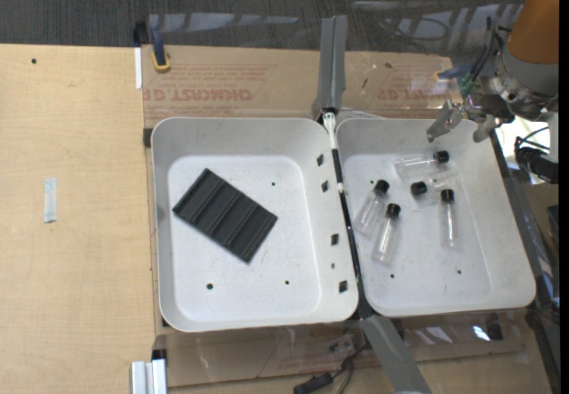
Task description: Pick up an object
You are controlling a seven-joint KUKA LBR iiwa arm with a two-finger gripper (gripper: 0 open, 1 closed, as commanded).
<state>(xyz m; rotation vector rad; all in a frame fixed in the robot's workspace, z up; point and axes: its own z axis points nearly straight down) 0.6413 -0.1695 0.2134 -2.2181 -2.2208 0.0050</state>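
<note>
1. The gripper (469, 119) is seen at the upper right of the bench, over the far rim of the right bin (511, 232), hanging from the grey arm with its orange band (538, 23). Its two fingers appear spread apart, with nothing between them.

2. No object is held, so the pick is judged not yet begun.

3. Just below and slightly left of the pincer, a cluster of small clear vials with black caps (427, 172) is found on the floor of the right bin. The nearest black cap (440, 156) lies a short way beneath the fingertips.

4. Further below, one vial (449, 216) lies alone and roughly upright in the view; further left, two more vials (380, 214) lie side by side at a slant.

5. Well to the left of the pincer, in the left bin (164, 205), a flat dark ribbed panel (224, 215) lies at an angle.

6. The vials are judged light, rigid and smooth; being round, they are likely to roll or squirt out when squeezed.

7. A hold across the middle of the lone vial's barrel, fingers set crosswise to its length, is judged safest, since its neighbours are apart from it.

8. The panel is judged stiff but too flat to be taken easily.
</note>
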